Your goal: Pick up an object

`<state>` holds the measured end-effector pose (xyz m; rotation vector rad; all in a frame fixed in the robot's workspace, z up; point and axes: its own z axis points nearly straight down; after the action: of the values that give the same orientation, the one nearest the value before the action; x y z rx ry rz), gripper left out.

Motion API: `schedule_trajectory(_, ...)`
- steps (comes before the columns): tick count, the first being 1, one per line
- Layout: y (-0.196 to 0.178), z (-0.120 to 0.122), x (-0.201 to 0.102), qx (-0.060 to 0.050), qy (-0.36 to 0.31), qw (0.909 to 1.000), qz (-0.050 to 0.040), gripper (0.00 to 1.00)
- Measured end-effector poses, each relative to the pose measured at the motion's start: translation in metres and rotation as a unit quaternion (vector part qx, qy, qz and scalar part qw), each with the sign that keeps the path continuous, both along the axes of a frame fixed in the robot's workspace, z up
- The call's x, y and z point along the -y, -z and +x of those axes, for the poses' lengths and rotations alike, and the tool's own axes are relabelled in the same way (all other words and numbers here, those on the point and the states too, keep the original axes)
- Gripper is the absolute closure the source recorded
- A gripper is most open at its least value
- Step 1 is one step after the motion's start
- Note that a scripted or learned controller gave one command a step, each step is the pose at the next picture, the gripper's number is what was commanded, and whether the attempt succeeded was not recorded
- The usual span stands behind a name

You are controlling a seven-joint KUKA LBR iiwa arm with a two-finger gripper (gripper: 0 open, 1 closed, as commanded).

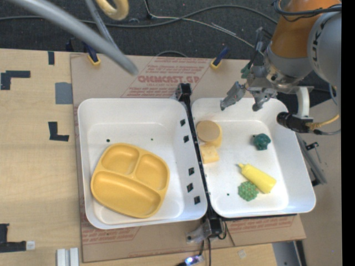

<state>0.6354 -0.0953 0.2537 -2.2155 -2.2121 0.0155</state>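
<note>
Above the far edge of the right bin (288, 148), the gripper (244, 99) is hanging with its two fingers spread apart and nothing between them. One fingertip is pointing down to the left, over the bin's far rim, and the other is sitting to its right, nearer the arm. The grey arm (327, 32) with its orange band (302, 15) is reaching in from the upper right.

Below the gripper, all the loose things are lying on the bin floor, apart from the fingers. A round tan piece (208, 131) is resting against the divider side of the bin, down and to the left of the gripper, and a pale yellow block (209, 154) is touching it on the near side. A small dark green piece (261, 142) is lying almost straight below the right fingertip, toward the bin's right wall. A yellow squeeze bottle (258, 177) is lying on its side nearer the front, with a bumpy light green piece (247, 190) touching it at its near left.

In the left bin (111, 115), a yellow divided tray (130, 179) is sitting on the near half.

What the small green pieces are meant to be is hard to make out. The arm's upper part is being cut off by the picture's top and right edges.
</note>
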Motion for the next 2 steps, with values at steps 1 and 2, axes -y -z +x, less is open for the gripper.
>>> schedule_trajectory(1, -0.008, 0.002, 0.0, 0.007, -0.001, 1.0, -0.0006, 0.0)
schedule_trajectory(2, 0.056, 0.005, 0.001, 0.004, -0.001, 1.0, -0.0007, 0.0)
